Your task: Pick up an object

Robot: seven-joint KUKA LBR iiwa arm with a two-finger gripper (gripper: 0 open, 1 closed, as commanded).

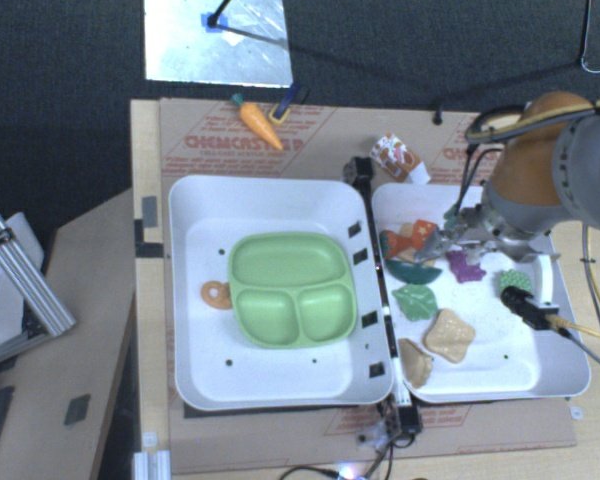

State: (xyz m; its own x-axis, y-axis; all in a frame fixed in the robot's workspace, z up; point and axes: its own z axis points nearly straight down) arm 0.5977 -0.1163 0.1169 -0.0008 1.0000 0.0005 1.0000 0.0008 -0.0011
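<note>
The arm's gripper sits low in the upper left of the right bin, right over an orange toy and a teal piece, though honestly its fingers are too blurry to tell if spread or pinching anything.

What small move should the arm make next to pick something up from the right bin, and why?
Probably lower the hand slightly onto the orange piece beneath it. The hand sits low over the cluster at the left of the right bin, beside the purple piece, and nothing visibly sits between its fingers.
</note>
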